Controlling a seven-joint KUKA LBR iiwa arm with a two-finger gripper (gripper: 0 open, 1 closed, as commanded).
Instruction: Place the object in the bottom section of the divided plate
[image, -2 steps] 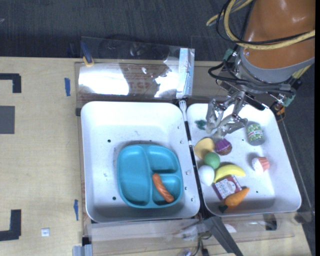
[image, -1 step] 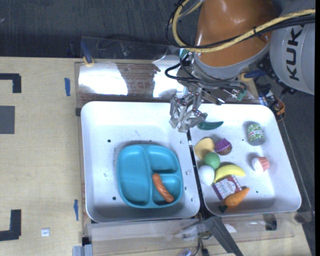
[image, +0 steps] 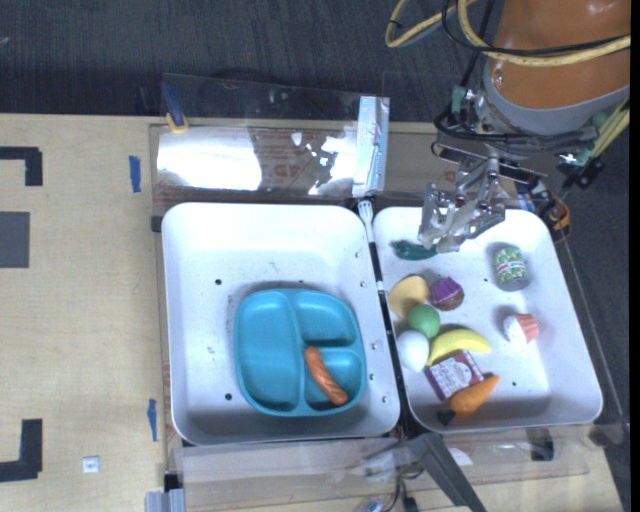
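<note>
Blue, the divided plate (image: 290, 350) sits in the left bin (image: 200, 250); a toy sausage (image: 326, 374) is already seen in its bottom section, so placement is judged done. The gripper (image: 455, 228) hangs over the right bin (image: 560, 390); whether its jaws are open cannot be told.

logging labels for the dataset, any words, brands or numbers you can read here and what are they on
No text can be read in this view.
Dark red packet in the right bin: pale label, print too blurred to read.
Green patterned can: markings too small to read.
Blue divided plate: no markings seen.
</note>
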